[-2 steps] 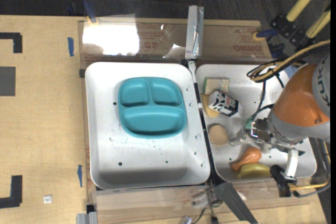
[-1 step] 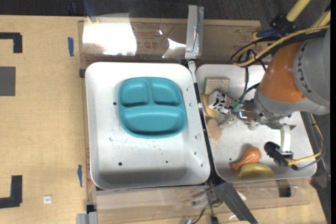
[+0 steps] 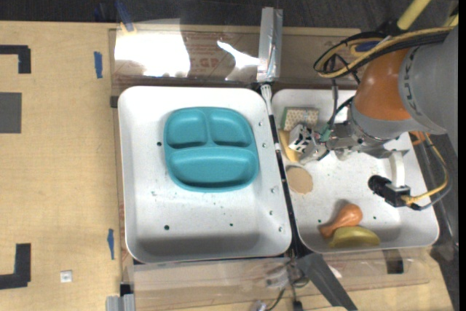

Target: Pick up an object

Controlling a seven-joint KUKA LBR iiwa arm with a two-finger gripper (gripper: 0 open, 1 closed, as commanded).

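Observation:
My gripper (image 3: 304, 140) is low in the right bin (image 3: 419, 218), near its left wall, with the arm reaching in from the right. It hangs over a small patterned block (image 3: 301, 116) and a yellowish piece (image 3: 287, 149) at the wall; whether it touches either is unclear. Just below the gripper lies a tan round disc (image 3: 299, 180). An orange pear-shaped object (image 3: 342, 218) and a yellow-green object (image 3: 355, 236) rest together at the bin's front edge.
The left bin (image 3: 145, 222) holds a teal divided plate (image 3: 211, 148). A black cable connector (image 3: 387, 189) and looping cables hang by the arm over the right bin. A clear plastic sheet (image 3: 189, 54) lies behind the bins.

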